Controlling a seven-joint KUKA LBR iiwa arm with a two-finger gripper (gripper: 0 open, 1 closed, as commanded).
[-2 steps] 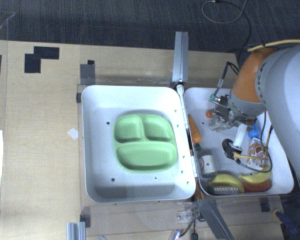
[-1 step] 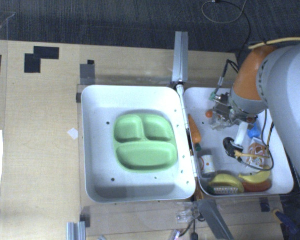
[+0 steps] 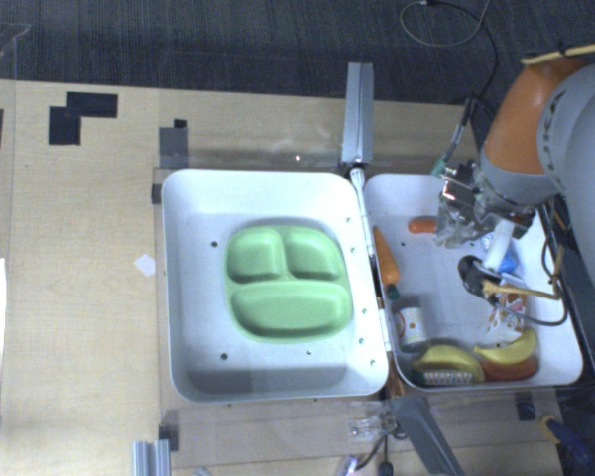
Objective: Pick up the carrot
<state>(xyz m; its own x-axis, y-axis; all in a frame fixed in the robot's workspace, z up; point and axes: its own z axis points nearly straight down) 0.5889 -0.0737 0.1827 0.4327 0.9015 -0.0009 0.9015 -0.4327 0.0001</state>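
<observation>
Gripper (image 3: 463,228) hovering over right bin (image 3: 426,276), finger state impossible to tell; carrot (image 3: 385,259) lying along bin's left wall, well apart from gripper

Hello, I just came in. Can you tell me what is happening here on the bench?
A grey robot arm reaches from the right over the right bin; its tool hangs above the bin's upper part. The carrot it should pick up lies untouched along that bin's left wall. A banana and other items sit near the bottom. The left bin holds a green divided plate.
</observation>
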